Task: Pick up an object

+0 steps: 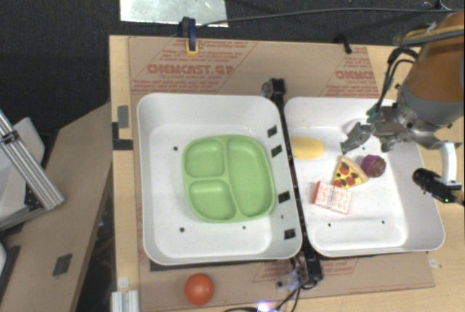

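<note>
The right bin (407, 230) holds several small toys. A yellow lemon-like piece (306, 149) lies near its left wall. A pizza slice (350, 173) lies in the middle, with a purple round piece (374, 165) touching its right side. A red and white box (333, 197) lies in front of them. My gripper (368, 146) hangs just above and behind the pizza slice and the purple piece. Its fingers are spread open with nothing between them.
The left bin (156, 158) holds a green divided plate (228, 177). An orange ball (198, 289) sits on the bench in front of the left bin. A black fixture (436, 185) juts over the right bin's right rim. The arm's orange band (439, 67) rises at the right.
</note>
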You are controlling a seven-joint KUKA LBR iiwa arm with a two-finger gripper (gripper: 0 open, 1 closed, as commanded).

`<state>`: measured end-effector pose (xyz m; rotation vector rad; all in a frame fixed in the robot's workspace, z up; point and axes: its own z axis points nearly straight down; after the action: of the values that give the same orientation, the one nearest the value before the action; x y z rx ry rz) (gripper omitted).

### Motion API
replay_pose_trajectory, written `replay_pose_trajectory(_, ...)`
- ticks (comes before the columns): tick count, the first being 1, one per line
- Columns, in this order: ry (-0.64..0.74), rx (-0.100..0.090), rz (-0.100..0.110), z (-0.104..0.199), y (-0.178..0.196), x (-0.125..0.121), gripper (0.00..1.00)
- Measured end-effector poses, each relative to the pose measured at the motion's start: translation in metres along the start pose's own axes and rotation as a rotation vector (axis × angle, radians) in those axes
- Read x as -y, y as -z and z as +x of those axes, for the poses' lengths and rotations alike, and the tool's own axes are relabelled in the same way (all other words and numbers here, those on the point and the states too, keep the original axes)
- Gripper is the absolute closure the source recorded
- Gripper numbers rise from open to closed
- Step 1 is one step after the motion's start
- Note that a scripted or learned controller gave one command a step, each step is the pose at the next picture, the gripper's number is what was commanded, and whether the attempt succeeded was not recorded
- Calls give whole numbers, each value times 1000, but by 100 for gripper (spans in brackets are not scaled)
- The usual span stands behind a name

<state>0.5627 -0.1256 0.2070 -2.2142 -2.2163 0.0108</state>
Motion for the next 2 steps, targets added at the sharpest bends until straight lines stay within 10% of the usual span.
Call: replay_pose_trajectory(2, 1, 1, -10, 1, -40, -12, 0)
